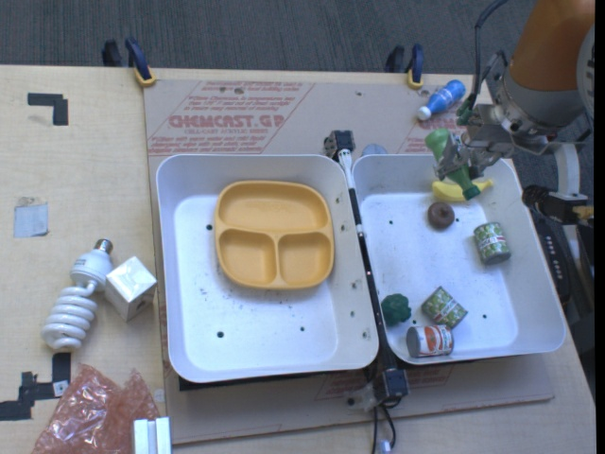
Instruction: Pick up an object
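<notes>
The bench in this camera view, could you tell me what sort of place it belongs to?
Most likely a robot test bench in a lab. Two white bins sit on a board held by clamps, small toy foods and cans lie in the right one, and a robot arm reaches in over them.

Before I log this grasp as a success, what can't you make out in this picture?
- Gripper, camera view: blurred and dark, finger state unclear.
- Yellow and green toy beneath it: touching or held, cannot tell.
- Arm: cut off by the top edge.
- Labels on the small cans: too small to read.
</notes>
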You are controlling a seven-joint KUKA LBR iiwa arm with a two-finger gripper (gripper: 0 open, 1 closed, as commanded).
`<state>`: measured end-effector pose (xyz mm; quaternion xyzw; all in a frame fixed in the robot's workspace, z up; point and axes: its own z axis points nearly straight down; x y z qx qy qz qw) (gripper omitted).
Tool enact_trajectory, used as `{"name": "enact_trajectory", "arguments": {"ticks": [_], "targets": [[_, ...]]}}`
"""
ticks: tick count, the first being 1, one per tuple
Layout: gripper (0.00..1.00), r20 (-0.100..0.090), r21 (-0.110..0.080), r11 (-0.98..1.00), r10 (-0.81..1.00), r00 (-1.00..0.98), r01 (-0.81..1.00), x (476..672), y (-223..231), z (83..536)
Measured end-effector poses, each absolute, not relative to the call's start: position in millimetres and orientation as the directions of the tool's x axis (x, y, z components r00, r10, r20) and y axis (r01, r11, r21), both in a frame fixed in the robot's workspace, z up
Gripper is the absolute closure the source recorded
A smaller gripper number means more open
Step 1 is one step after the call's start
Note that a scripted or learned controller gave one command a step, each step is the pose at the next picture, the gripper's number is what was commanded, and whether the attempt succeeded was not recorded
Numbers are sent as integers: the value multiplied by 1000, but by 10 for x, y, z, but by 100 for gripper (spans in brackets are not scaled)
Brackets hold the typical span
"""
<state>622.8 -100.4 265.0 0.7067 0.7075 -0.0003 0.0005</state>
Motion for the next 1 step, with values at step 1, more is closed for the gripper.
{"name": "enact_trajectory", "arguments": {"ticks": [1], "targets": [[100,-1,-1,2,1000,-2,1000,6588,-350,2110]]}}
